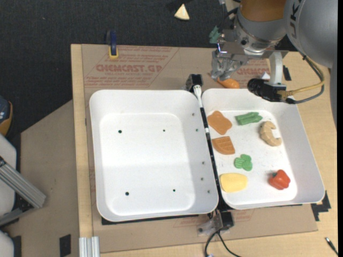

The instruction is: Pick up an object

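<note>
shallow white plastic right bin (300,143): landmark | inside it: flat orange wedge (219,122), ridged orange slab (223,144), long green pod (248,118), knobbly green floret (244,162), beige curved piece (269,133), pale yellow lump (233,182), red pepper-shaped toy (279,179) | beside its left wall: plain white left bin (102,143), black dots | under both: brown board (134,68), red lettering

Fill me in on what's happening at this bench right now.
The grey arm's two-finger gripper hangs at the far edge of the right white bin, just above a small orange piece. Whether it grips that piece is unclear. The bin holds toy foods: two orange slabs, green pieces, a yellow lump and a red pepper.
</note>
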Available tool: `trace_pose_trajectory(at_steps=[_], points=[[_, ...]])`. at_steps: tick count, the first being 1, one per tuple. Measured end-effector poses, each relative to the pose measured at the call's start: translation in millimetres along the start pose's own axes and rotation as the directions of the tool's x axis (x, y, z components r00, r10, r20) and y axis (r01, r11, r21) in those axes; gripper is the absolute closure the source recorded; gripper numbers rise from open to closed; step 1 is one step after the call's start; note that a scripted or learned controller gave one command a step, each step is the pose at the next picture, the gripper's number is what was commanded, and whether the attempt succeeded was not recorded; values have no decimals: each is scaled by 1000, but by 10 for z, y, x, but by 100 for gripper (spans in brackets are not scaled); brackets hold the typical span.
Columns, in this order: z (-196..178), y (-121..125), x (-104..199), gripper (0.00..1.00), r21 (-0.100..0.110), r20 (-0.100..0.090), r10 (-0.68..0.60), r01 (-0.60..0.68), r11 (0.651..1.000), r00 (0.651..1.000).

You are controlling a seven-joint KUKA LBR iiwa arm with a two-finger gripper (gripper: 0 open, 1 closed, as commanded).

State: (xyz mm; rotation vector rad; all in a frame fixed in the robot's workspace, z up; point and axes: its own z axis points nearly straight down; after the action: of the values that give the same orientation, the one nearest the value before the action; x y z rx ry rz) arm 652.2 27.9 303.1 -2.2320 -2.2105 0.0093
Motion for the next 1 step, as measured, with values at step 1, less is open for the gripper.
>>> trace_pose_trajectory(at_steps=[1], points=[[841, -193, 1274, 100, 7, -8, -21, 21, 1000, 1000]])
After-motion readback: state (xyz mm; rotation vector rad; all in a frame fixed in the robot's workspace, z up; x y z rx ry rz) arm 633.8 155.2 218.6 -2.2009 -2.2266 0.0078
